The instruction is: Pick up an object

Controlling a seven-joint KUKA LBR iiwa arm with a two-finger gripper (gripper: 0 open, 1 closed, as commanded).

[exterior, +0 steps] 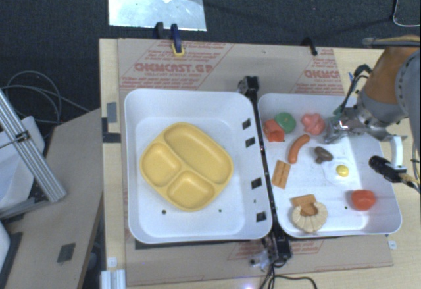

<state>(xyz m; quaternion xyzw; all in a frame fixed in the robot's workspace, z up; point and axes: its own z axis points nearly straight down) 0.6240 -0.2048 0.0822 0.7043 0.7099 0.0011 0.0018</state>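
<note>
So, left bin [146,115]: white and shallow, sits on the left half of the bench [197,65], right up against the other bin.
Yellow plate [187,166]: three-compartment tray lying flat in the middle of the left bin, nothing in it.
Right bin [329,192]: same white kind, this one's got all the toy food in it.
Orange-red piece [273,131]: top left of the right bin, touching the green piece [286,121] just beside it.
Orange wafer [281,174]: flat block near the bin's left wall, lower down than the red one.
Sausage [298,148]: lying on a slant between the wafer and the green piece.
Pie thing [309,215]: tan and round, at the bin's near edge, with an orange-brown bit [303,201] resting on its top side.
Pink piece [314,124]: up at the far end, just left of the gripper.
Brown piece [322,155]: mid-bin, right of the sausage, just under the gripper.
Gripper [335,128]: low over the far part of the right bin, close beside the pink piece; honestly can't tell if it's open or closed, and can't see anything held in it.
Yellow ball [342,170]: small, below and right of the brown piece.
Red tomato [362,199]: near the bin's lower right corner, well apart from the gripper.
Arm [395,93]: grey with the orange band, coming in over the bin's right side.
</note>
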